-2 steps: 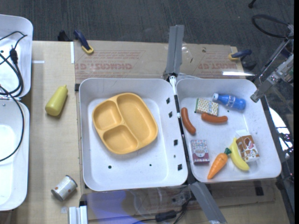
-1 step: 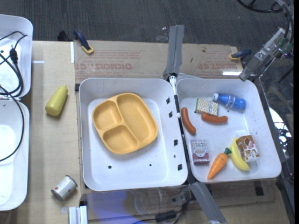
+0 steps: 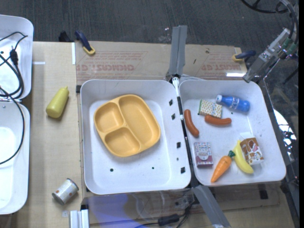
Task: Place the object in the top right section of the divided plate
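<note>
Camera view, looking down on the bench.

Left bin [image 3: 90, 141]: one yellow divided plate [image 3: 127, 125] with three sections, set at a slant near the bin's middle; nothing lies in any section.

Right bin [image 3: 273, 132]: toy foods and small packs.
- Blue bottle [image 3: 232, 103] on its side, near the far wall.
- Small patterned packet [image 3: 210, 109], just left of the bottle.
- Two sausages: one [image 3: 218, 120] lying crosswise just below the packet, one [image 3: 191, 123] slanted by the bin's left wall.
- Red-and-white carton [image 3: 204, 154], lying flat toward the near left.
- Carrot [image 3: 221, 167], green top toward the banana [image 3: 242, 160].
- Brown-and-white pack [image 3: 251, 150], resting against the banana.

Bench outside the bins: yellow squeeze bottle [image 3: 57, 102] on its side to the left; small can [image 3: 65, 190] tipped over near the front left corner; two clamps at the far edge.

Gripper [image 3: 251, 76]: at the upper right, above the far right corner of the right bin, apart from every object. Whether it is released or clenched cannot be told.
</note>
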Tool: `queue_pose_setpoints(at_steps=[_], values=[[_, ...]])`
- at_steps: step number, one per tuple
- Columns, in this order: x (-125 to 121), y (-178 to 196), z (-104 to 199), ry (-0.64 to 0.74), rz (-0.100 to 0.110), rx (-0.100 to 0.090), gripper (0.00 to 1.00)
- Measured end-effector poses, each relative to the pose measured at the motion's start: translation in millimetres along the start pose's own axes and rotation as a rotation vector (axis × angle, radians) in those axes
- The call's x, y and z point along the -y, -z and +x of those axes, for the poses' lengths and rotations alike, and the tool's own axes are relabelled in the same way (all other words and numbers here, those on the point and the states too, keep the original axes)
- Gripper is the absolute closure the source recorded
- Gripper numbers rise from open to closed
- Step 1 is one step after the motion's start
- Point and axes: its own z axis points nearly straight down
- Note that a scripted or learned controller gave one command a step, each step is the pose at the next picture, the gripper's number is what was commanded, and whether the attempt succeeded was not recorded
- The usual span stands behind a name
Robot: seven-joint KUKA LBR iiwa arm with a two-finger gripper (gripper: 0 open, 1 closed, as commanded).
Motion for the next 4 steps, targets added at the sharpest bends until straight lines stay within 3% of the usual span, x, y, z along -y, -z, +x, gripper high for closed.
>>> queue_pose_setpoints(at_steps=[1, 2, 3, 4], values=[[2.3, -24.9, -38.0, -0.287, 0.003, -0.001, 0.00], [0.9, -16.4, -38.5, -0.283, 0.003, 0.001, 1.00], [0.8, -16.6, -38.4, -0.283, 0.004, 0.001, 0.00], [24.1, -163.5, 68.1, -0.580, 0.004, -0.003, 0.00]])
